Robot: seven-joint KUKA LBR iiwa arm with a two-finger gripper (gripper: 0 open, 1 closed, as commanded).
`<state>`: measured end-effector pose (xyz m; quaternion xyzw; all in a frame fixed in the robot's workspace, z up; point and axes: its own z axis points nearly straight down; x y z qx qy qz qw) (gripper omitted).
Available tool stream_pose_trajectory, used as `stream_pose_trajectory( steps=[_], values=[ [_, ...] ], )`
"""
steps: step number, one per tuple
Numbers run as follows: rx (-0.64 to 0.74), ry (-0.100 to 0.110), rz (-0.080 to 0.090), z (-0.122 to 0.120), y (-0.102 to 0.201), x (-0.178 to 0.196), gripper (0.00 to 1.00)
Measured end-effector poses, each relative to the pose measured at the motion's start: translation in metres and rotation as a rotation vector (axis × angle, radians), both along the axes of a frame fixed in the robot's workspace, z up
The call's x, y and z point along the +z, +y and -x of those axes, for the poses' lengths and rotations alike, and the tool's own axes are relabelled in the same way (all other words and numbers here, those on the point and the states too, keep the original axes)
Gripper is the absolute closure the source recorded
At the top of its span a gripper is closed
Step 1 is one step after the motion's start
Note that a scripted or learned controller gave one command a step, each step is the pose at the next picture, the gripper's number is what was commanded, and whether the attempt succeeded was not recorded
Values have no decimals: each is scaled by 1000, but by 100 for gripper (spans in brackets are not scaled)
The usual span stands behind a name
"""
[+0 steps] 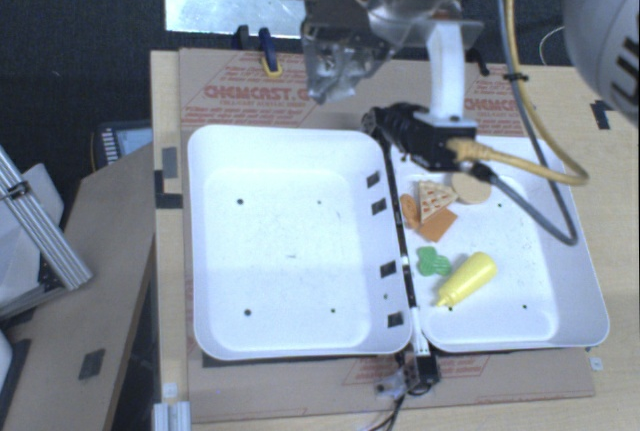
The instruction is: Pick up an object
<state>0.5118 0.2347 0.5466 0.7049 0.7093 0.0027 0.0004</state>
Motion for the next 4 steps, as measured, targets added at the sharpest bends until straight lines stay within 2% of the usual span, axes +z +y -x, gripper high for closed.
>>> stream_pose_trajectory(
  steps=[1, 2, 3, 4],
  values=[
    [-2, 5, 2, 26, -1, -12, 100],
    [-2, 3, 2, 25, -1, -12, 0],
    [0, 1, 0, 25, -1, 0, 100],
    [1, 2, 1, 25, 0, -1, 0]
  ],
)
